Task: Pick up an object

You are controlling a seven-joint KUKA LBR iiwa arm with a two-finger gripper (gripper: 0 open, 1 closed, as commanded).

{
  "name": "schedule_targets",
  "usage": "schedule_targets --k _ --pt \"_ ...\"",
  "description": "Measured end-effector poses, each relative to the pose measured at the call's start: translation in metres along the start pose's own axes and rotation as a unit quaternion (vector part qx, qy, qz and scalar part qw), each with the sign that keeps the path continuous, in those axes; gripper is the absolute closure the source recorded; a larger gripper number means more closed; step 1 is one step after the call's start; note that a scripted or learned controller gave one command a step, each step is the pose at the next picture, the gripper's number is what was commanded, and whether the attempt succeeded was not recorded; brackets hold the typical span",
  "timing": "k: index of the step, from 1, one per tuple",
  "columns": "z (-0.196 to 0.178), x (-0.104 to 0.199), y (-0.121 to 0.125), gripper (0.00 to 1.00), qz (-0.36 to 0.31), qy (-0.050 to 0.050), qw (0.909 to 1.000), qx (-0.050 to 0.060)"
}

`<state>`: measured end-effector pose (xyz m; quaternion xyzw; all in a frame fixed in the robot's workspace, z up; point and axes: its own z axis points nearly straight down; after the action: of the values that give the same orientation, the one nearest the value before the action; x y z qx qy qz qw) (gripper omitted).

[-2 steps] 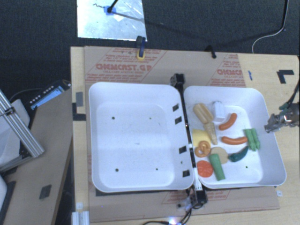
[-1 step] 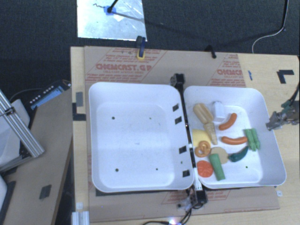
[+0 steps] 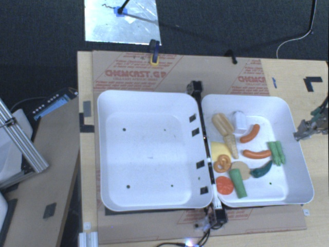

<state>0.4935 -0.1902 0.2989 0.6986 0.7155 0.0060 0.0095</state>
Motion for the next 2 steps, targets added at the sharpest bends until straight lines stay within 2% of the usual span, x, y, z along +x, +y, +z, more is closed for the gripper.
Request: schedule_targets --k 2 --pt "-0.021 0.000 0.003 1.00 -0.005 0.000 1.0000 -0.004"
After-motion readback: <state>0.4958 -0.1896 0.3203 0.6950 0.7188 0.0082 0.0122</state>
